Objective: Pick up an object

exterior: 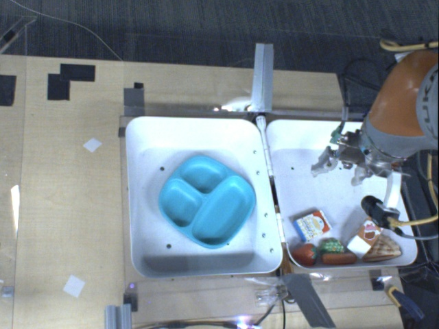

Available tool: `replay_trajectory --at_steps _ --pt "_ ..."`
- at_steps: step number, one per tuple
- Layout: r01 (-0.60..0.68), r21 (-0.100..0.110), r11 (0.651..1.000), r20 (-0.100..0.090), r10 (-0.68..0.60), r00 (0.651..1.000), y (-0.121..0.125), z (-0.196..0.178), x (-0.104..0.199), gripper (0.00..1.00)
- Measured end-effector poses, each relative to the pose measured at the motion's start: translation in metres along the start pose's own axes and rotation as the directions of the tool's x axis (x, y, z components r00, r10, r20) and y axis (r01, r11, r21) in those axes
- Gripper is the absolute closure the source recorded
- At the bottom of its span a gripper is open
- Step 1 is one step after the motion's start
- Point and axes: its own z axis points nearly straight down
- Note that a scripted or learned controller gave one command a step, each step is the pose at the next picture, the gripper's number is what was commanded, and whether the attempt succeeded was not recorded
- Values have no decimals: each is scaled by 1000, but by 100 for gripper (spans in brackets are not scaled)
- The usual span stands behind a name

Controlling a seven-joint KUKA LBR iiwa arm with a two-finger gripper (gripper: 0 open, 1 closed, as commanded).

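Glossy, toy-like plastic marks the candidates for picking: a huddle of play food in the near corner of the right bin (288, 142). A small carton (311, 225) with an orange-and-white printed face lies slightly tilted, just behind a red tomato (304, 254), a knobbly green piece (332, 245) and a red sausage (339, 258) that sit touching or nearly so along the front wall. To their right are a small white block (359, 244) and a tan wedge like a pizza slice (384, 251), its crust rounded and its top speckled.

None of these is lifted. The gripper (341, 167) hangs above the bare white floor in the upper half of the same bin, apart from the pile, its two pale fingers spread open with nothing between them. As I judge it, the pick is at its start: the arm must come over one item, descend, close and raise it, and the crowding against the wall could make a clean grasp awkward.

Above the gripper the grey wrist carries the orange band (405, 94), smooth and rounded. The left bin (144, 184), matt white with small dark holes, holds a sky-blue divided tray (208, 201) with three soft-edged compartments. Both bins rest on a pale wooden bench (62, 197).
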Motion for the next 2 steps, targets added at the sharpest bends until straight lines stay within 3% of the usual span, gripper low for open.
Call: replay_trajectory --at_steps 1,2 --pt "87 3 996 0 -87 996 -69 55 -1 0" --pt "603 -17 798 3 -603 798 -57 99 -19 0"
